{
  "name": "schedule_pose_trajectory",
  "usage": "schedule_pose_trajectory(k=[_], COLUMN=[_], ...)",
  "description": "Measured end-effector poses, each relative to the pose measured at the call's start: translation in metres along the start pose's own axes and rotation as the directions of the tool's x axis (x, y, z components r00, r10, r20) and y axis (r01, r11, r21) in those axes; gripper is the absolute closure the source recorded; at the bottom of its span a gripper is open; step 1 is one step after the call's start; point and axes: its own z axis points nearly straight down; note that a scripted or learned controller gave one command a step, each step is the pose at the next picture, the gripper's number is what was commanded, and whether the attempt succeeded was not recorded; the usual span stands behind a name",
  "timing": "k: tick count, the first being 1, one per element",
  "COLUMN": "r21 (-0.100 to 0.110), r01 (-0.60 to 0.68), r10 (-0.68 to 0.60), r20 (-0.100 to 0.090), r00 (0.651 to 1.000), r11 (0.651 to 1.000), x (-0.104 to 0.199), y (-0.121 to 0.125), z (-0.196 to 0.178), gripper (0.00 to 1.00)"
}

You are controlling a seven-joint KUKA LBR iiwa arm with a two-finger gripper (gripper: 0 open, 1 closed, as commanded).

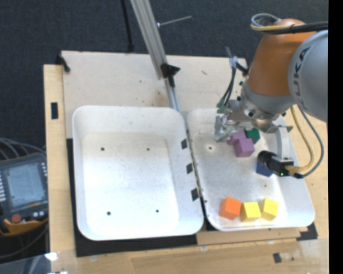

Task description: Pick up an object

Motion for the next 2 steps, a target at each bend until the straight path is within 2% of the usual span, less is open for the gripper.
schedule_pose_trajectory(k=[1,2], r21=[0.001,0.002], r01=[0.001,0.001], r10=[-0.001,-0.001], r20=[-0.001,-0.001], r00=[1.000,1.000], r11=[1.000,1.000], x=[0.056,0.099], y=[-0.004,-0.008], z=[0.012,0.017], gripper=[1.00,1.00])
